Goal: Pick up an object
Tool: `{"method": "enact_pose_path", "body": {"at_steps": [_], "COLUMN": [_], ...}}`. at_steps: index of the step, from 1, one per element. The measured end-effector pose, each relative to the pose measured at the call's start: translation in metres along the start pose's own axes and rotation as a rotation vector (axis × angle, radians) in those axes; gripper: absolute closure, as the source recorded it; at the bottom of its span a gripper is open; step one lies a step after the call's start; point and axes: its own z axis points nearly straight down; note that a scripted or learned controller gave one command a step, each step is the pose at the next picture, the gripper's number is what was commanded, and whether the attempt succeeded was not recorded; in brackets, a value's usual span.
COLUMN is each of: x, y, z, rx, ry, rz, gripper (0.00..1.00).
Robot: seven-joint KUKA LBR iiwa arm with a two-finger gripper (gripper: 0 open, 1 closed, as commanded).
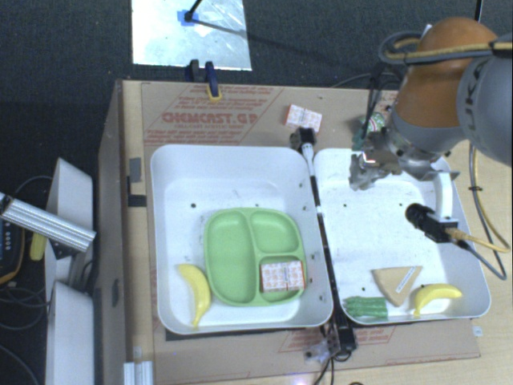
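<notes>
The left bin (160, 175) holds a yellow banana (195, 293) lying on the floor by the near-left corner, its curve touching the edge of a green plate (240, 255). The plate has 3 compartments, and a patterned packet (282, 277) sits flat in the lower-right one, walled in by the rim, which would make it awkward to grasp from the side. Beyond the bins, a loose packet (303, 118) of the same pattern rests on the cardboard base, outside the picking area.

The right bin (473, 295) has 3 things, all along its near wall: a green bundle (365, 308) in the near-left corner, a tan wedge (397, 283) just right of it, and a second banana (435, 297) touching the wedge's right side. Crowded against the wall like this, they leave little room for a straight descent.

The gripper (365, 172) hangs over the far-left part of this bin, above bare white floor and well apart from those 3 things. Whether it is spread or pressed together I cannot tell - it is too blurred - and nothing shows in its grasp. By my judgement the pick is not yet made; the nearest candidate is the green bundle, straight toward the near wall.
</notes>
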Motion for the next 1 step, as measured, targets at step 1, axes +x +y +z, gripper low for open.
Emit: {"method": "enact_pose_path", "body": {"at_steps": [1], "x": [0.0263], "y": [0.0160], "z": [0.0142], "rx": [0.000], "ry": [0.000], "rz": [0.000], "gripper": [1.00]}}
